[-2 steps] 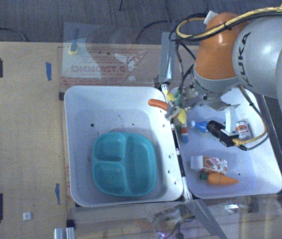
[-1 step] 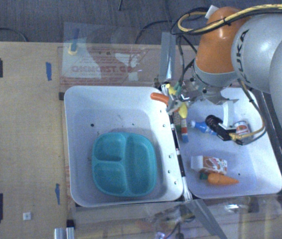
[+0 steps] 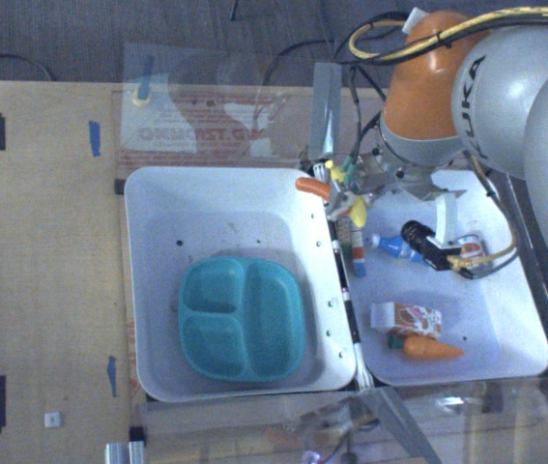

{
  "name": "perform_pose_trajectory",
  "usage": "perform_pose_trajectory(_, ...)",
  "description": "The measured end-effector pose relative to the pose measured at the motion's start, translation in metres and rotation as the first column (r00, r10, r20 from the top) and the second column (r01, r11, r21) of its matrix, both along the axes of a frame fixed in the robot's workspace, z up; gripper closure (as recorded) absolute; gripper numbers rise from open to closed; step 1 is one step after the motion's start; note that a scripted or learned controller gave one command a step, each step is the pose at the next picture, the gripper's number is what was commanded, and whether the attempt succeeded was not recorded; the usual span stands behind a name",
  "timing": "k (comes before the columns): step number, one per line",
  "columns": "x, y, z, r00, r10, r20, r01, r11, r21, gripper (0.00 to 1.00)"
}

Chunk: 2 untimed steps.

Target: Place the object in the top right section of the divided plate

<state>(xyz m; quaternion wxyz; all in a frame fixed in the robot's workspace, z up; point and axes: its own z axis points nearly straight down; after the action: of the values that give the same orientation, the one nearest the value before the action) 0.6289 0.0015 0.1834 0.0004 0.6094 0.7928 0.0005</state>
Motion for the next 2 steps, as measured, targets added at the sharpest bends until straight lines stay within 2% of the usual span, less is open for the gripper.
perform_pose_trajectory(1, 0.001, 0.001, 0.009, 1.0, 0.003, 0.001, -0.003, 1.0, 0.001, 1.0)
perform_pose_trajectory(2, -0.019, 0.076, 0.0, 0.996, 0.086, -0.004, -0.086, 0.996, 0.0, 1.0)
